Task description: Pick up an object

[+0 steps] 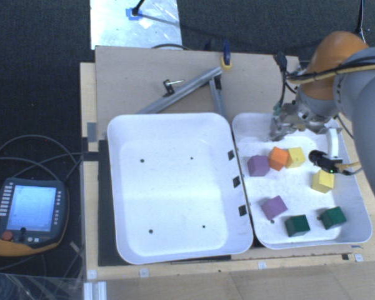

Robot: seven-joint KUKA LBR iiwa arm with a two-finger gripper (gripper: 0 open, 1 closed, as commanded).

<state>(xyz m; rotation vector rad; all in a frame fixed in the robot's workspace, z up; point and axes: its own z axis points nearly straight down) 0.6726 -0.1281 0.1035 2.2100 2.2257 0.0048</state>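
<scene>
The grey robot arm with the orange band (337,55) reaches in from the right, and its two-finger gripper (281,129) hangs low over the far end of the right shallow white plastic bin (357,230), close to that bin's far rim; from this angle it cannot be told whether the pincer is spread or pressed together, and no block is seen in it. All the small blocks lie on the floor of the right bin. Just on the near side of the gripper sit three in a row: the upper purple block (258,165), the orange block (278,159) touching or almost touching its right side, and the upper yellow block (295,157) against the orange one. The lower yellow block (322,181) lies apart to the right, near the bin's right wall. Nearer the front are the lower purple block (274,207), the left dark green block (297,225) and the right dark green block (332,217), the two green ones near each other by the front rim. The left shallow white plastic bin (169,119) stands beside the right one, their rims touching. Behind the bins a grey metal bar (181,92) lies slantwise on a brown cardboard sheet (256,77), and a handheld control pendant with a screen (28,214) rests on the dark floor at the left
</scene>
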